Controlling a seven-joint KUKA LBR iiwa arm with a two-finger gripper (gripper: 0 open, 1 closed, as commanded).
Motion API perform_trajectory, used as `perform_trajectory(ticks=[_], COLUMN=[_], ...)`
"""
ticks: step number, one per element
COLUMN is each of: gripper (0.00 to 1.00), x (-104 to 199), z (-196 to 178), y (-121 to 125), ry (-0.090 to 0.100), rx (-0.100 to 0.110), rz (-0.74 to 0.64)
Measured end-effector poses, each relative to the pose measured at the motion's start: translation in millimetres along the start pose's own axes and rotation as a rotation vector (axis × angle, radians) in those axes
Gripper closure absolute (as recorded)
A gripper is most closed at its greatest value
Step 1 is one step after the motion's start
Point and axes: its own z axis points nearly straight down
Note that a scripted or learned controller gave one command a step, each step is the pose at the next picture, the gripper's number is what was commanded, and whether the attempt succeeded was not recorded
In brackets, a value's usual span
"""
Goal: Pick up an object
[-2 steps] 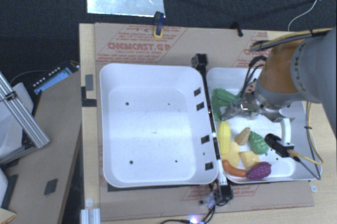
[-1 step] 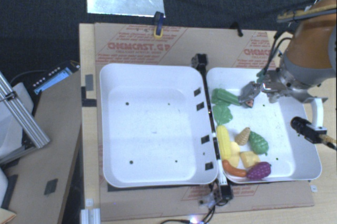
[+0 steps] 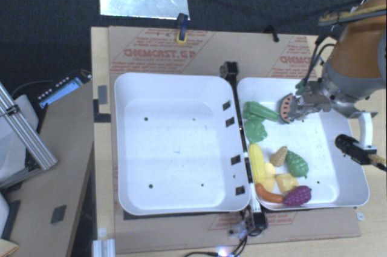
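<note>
Tool (image 3: 297, 106) sat low over the upper part of the right bin (image 3: 344, 147), at the right of the frame, and you could see a watermelon slice (image 3: 286, 108) at its tip; whether it was actually clamped on that slice or merely touching it could not be told from this angle. The slice lay just left of the tool, its flat red face turned up and toward the left, with the green pepper (image 3: 261, 111) just beside it further left. If you judged the grip uncertain, the other toys lay lower in the frame: corn cob (image 3: 257, 162) along the bin's left wall, its long axis running top to bottom, and grapes (image 3: 297, 195) near the lower edge.
</note>
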Motion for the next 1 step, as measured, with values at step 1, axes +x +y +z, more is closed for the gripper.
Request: perform_trajectory(ticks=[1], gripper=[1.0], x=[59.6], z=[-94.3], y=[92.3], ry=[0.0], rx=[-0.013], rz=[-0.005])
